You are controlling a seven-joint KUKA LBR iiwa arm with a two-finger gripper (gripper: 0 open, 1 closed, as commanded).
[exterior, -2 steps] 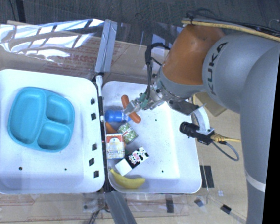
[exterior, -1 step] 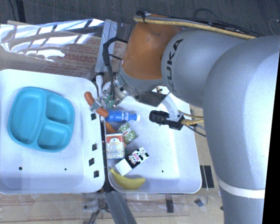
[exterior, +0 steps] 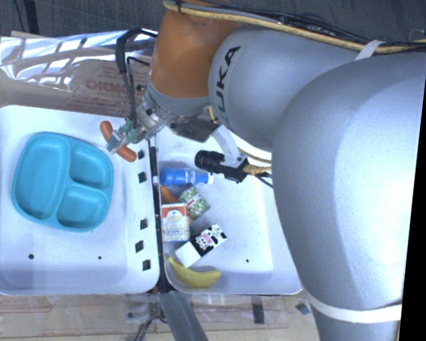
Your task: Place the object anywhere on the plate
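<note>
A blue plate [exterior: 60,182] with three compartments lies in the left bin [exterior: 58,271]. Just past the plate's upper right corner, my gripper [exterior: 119,139] reaches down from the orange wrist band. An orange sausage-shaped object [exterior: 128,154] crosses between the fingers, one end showing up-left of them and the other down-right. The gripper is shut on it. The object sits beside the plate's rim, over the bin floor rather than over the plate.
The right bin [exterior: 263,270] holds a blue bottle [exterior: 184,177], a green packet [exterior: 194,202], a red and white carton [exterior: 174,222], a black and white box [exterior: 207,239], a banana [exterior: 193,276] and a small orange item [exterior: 167,194]. The arm's grey bulk covers that bin's right side.
</note>
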